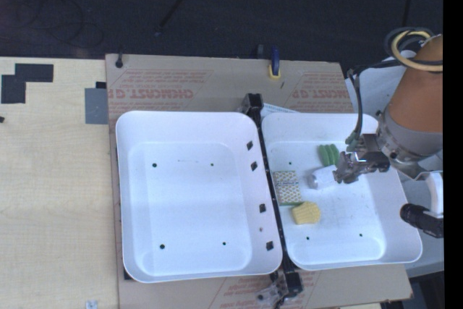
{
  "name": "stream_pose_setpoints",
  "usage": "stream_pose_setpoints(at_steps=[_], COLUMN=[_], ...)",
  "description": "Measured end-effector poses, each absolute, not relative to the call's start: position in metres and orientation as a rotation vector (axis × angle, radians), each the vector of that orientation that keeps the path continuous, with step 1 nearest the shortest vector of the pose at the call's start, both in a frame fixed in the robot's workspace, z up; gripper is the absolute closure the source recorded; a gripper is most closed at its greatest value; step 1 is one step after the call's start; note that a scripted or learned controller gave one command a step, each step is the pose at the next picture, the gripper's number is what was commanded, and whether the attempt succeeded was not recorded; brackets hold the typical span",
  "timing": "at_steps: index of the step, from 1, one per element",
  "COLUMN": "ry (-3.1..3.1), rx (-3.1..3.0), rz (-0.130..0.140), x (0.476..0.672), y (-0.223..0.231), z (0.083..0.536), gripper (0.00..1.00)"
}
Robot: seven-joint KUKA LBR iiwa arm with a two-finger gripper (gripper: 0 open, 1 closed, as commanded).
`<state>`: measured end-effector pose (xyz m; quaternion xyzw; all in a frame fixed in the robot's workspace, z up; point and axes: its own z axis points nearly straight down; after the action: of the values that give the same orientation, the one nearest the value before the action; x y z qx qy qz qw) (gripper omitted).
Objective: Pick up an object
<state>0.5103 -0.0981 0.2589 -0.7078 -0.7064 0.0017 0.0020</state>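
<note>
In the right bin [376,246] lie a green object [329,154], a small grey-white object [318,176], a patterned grey-and-white pad [287,187] and a yellow sponge-like block [307,213]. My gripper [349,171] hangs over the right bin's upper right part, just right of the grey-white object and below the green one. Nothing shows between it and any object.
The left bin [137,148] stands beside the right one, with a black clip strip [262,177] along the shared wall. Both rest on a cardboard sheet [181,87] atop a pale wooden bench [51,192].
</note>
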Motion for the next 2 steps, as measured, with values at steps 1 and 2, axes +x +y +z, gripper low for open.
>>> stream_pose_setpoints(at_steps=[1,2], ry=[-2.231,-2.214], rx=[-2.216,-2.217], rz=[-0.009,0.01], x=[0.516,0.477], y=[-0.045,-0.03], z=[0.345,0.286], gripper=[1.0,1.0])
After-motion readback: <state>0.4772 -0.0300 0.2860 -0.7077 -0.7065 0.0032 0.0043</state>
